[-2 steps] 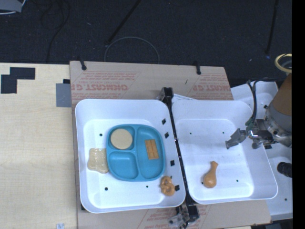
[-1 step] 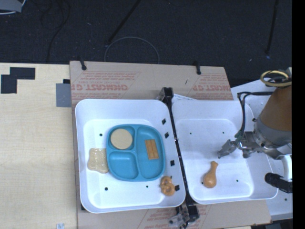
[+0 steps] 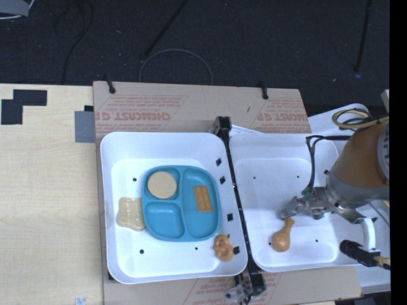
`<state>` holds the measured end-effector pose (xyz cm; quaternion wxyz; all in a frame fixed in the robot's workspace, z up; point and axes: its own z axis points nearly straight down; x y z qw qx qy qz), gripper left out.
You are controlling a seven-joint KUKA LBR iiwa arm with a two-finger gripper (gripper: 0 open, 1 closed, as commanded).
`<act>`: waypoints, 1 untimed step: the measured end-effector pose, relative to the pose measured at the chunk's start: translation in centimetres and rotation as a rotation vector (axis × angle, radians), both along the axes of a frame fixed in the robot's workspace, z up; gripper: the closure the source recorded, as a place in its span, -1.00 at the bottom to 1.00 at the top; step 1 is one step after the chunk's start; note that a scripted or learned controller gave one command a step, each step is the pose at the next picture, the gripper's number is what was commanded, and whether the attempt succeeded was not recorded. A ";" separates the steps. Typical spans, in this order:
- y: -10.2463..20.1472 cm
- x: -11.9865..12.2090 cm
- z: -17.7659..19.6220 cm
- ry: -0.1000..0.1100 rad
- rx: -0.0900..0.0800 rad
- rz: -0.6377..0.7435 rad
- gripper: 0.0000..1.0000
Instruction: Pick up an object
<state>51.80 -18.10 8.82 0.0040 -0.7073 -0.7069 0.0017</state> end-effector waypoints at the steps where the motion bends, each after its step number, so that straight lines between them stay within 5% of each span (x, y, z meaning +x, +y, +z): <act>1: -0.2 0.1 1.3 -0.003 -0.001 -0.005 1.00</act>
